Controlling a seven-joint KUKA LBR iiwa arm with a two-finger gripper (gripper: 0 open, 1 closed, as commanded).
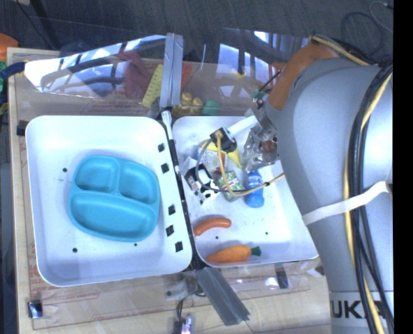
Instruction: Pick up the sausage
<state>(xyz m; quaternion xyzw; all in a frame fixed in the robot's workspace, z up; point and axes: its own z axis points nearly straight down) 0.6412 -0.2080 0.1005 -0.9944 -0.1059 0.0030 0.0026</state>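
Observation:
The sausage (212,224), short and orange-red, lies on the floor of the right bin (290,239) near its left wall, towards the front. My gripper (256,153) hangs over the middle of that bin, above and to the right of the sausage and well apart from it. The wrist and cables hide its fingertips. Nothing shows held in it.
A carrot (230,254) lies just in front of the sausage. A blue object (254,191) and a cluttered yellow, green and black pile (216,169) sit under the gripper. The left bin (46,207) holds a blue divided tray (115,197). The arm's grey body (345,158) covers the right side.

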